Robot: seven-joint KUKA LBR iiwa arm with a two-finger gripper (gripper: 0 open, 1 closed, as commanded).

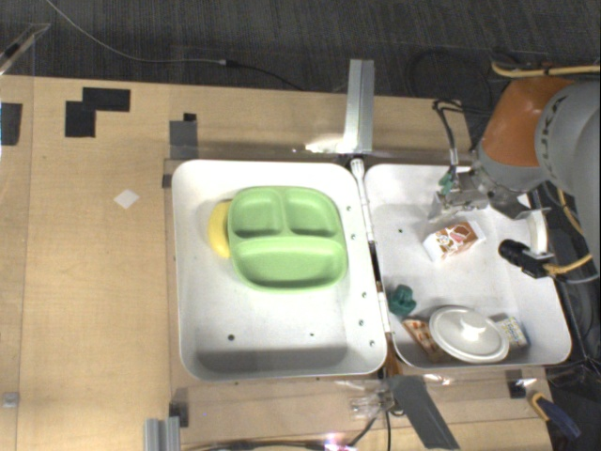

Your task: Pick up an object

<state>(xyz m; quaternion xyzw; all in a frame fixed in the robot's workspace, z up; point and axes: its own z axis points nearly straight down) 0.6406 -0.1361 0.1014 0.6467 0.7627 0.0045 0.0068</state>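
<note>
My gripper (pixel 453 194) hangs over the far part of the right bin (pixel 413 188), below the orange band of the arm. Just below it lies a small white packet with a red and brown print (pixel 452 241), apart from the gripper. Nearer the front of that bin sit a white bowl turned upside down (pixel 469 334), a small green object (pixel 403 299), a brown wrapper (pixel 420 334) and a small grey-blue item (pixel 510 330). In the left bin (pixel 202 280) a green divided plate (pixel 285 236) covers most of a yellow object (pixel 218 230).
A metal post (pixel 360 111) rises behind the join of the two bins. The arm's body and cables (pixel 554 242) crowd the right bin's right side. A wooden bench top (pixel 84 271) extends to the left.
</note>
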